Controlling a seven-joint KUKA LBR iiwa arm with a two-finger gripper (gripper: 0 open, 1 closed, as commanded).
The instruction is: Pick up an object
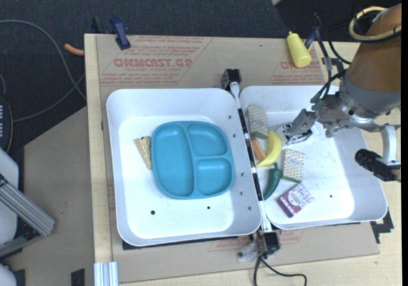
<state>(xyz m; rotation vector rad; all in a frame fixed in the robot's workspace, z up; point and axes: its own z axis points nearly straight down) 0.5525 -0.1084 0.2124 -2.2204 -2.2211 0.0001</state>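
Where the tool point(299, 130) hovers, the banana point(272, 149) lies lengthwise up-down.

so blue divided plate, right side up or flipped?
Right side up: the blue plate in the left bin shows its three hollow compartments facing the camera.

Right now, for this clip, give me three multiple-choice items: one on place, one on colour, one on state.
1. Where is the divided plate?
A. left bin
B. right bin
C. bare bench

2. What colour is the plate?
A. red
B. blue
C. white

3. The banana is:
A. on the plate
B. lifted clear above the bench
C. lying in the right bin

Key: 1 A, it sits mid left bin; 2 B, its surface is light blue; 3 C, it rests near the divider, below and left of the tool.
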